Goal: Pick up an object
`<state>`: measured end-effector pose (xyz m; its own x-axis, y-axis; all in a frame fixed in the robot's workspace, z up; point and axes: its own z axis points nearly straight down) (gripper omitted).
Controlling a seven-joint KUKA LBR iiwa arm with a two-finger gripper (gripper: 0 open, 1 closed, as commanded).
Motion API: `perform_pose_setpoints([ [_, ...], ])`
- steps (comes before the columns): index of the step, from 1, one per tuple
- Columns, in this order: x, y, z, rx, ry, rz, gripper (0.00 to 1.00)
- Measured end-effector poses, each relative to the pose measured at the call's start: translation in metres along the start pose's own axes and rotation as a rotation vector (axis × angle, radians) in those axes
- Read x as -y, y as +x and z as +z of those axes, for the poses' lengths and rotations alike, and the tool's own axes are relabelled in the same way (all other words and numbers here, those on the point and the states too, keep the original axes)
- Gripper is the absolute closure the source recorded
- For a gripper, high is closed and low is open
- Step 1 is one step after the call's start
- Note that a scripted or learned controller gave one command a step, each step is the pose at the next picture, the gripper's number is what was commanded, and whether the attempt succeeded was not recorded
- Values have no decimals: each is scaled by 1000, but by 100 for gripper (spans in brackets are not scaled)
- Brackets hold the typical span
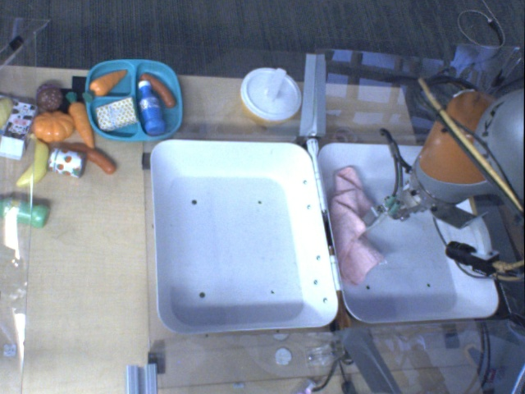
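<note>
I count two white bins on the worktop (98,286): the left bin (238,236) and the right bin (426,286), side by side and touching along their inner rims. In the right bin lies one pink cloth (351,224), crumpled lengthwise along the wall nearest the left bin.

My hand (387,212) sits low inside the right bin, just beside the cloth, which is immediately to its left and touching or nearly touching it at the tip. I cannot tell whether it is open or closed; it is too small and dark against the bin floor. The arm (459,158) comes in from the right, its orange band above the wrist, leaning down and leftward toward the cloth.

Far to the left of my hand, past the left bin, I see one teal divided plate (134,101) with toy food in it, and a loose cluster of toy food pieces (61,142) beside that. One white lidded cup (271,94) stands beyond the bins, up and left of my hand.
</note>
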<state>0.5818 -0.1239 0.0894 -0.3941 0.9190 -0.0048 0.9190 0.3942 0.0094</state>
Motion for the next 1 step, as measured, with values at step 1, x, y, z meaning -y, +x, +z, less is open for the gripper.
perform_pose_setpoints([
  [1, -81, -11, -2, -5, 10, -85, 0],
])
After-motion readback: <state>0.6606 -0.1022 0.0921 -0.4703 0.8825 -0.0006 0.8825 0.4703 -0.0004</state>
